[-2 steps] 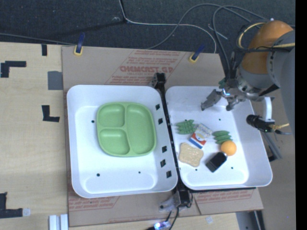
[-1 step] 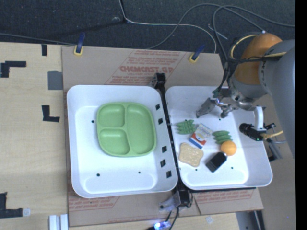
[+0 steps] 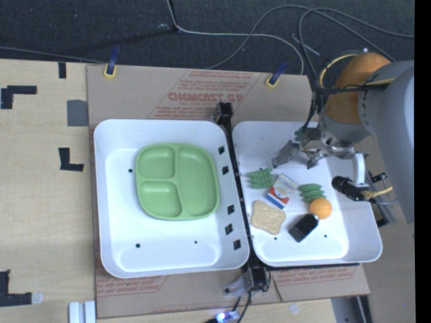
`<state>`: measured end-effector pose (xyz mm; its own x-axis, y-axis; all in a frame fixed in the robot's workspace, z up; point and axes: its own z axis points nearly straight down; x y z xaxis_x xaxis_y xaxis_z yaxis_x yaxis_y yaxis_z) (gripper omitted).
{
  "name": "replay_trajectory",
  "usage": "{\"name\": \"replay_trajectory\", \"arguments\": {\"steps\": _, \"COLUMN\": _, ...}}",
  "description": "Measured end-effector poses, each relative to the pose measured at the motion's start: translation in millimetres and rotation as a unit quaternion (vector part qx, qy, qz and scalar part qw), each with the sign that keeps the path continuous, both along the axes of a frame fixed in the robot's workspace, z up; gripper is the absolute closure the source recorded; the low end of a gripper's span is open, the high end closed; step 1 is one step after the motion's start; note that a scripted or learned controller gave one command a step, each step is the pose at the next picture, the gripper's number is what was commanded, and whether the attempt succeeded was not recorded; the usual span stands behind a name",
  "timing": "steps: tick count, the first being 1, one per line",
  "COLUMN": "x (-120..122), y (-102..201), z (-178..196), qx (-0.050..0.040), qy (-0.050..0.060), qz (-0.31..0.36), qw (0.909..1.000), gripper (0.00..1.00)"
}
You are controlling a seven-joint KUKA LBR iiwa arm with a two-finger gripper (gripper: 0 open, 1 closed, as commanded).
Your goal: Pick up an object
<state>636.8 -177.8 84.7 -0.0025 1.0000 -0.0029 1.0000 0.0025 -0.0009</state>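
Several small objects lie in the right bin (image 3: 357,244): a green leafy piece (image 3: 260,177), a clear packet (image 3: 287,182), a red, white and blue item (image 3: 276,197), a slice of toast (image 3: 267,217), a black block (image 3: 304,227), an orange (image 3: 322,208) and a green pea pod (image 3: 310,191). My gripper (image 3: 300,159) hangs over the upper part of that bin, a little above and behind the packet and the pea pod. It is open, its fingers are spread, and nothing sits between them.
The left bin (image 3: 114,247) holds a green divided plate (image 3: 178,180). A black divider (image 3: 232,180) runs between the bins. The arm (image 3: 357,93) fills the upper right, with a black fitting (image 3: 347,187) over the right bin's edge. Cables trail across the back.
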Motion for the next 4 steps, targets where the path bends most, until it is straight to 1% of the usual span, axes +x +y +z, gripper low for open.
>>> {"name": "replay_trajectory", "arguments": {"steps": 1, "x": 1, "y": 0, "z": 12, "qx": -0.0008, "qy": -0.002, "qz": 0.000, "qw": 1.0000, "gripper": 1.00}}
{"name": "replay_trajectory", "arguments": {"steps": 2, "x": 1, "y": 3, "z": 75, "qx": 0.0013, "qy": -0.002, "qz": 0.000, "qw": 1.0000, "gripper": 1.00}}
{"name": "replay_trajectory", "arguments": {"steps": 3, "x": 2, "y": 4, "z": 127, "qx": 0.0011, "qy": -0.002, "qz": 0.000, "qw": 1.0000, "gripper": 1.00}}
{"name": "replay_trajectory", "arguments": {"steps": 4, "x": 1, "y": 52, "z": 136, "qx": 0.0017, "qy": 0.000, "qz": 0.000, "qw": 1.0000, "gripper": 1.00}}
